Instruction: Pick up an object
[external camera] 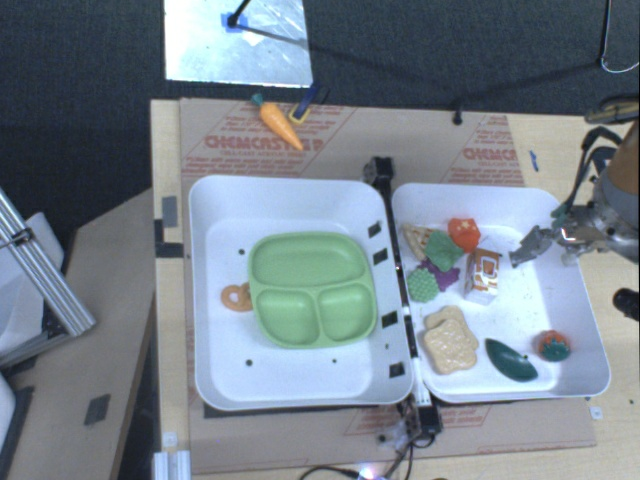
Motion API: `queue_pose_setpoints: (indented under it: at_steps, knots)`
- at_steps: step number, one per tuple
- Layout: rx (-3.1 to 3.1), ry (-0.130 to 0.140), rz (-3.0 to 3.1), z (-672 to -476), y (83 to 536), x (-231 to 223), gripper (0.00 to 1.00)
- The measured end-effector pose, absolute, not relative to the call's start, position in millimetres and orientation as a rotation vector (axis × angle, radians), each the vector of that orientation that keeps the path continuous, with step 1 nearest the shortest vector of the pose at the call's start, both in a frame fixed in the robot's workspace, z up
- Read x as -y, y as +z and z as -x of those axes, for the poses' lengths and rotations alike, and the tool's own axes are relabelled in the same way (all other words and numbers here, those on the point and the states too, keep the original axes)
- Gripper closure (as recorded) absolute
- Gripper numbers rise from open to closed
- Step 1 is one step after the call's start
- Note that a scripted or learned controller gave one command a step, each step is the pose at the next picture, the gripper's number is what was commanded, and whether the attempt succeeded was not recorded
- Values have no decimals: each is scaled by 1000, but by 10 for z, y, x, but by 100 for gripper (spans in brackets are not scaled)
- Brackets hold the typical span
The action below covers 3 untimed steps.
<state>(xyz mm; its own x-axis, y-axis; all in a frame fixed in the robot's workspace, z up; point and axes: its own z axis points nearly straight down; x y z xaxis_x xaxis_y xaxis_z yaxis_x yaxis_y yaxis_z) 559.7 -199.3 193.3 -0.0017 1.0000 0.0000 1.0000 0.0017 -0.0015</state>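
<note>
Item 1: tool, finger state cannot be told, poised over the right bin. Item 2: carton, just left of it. A centred, vertical descent is advised, neighbouring toys to be avoided.

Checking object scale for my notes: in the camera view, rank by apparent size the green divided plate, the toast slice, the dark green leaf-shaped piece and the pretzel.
1. green divided plate, by far the largest
2. toast slice
3. dark green leaf-shaped piece
4. pretzel
</note>
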Motion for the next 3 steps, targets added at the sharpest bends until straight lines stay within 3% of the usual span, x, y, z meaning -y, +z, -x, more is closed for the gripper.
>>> queue_pose_setpoints:
  at_steps: [2, 3]
  knots:
    - [2232, -8, 2226, -5611, 1103, 1982, 0]
    - [2234, -15, 2231, -5646, 1052, 1988, 0]
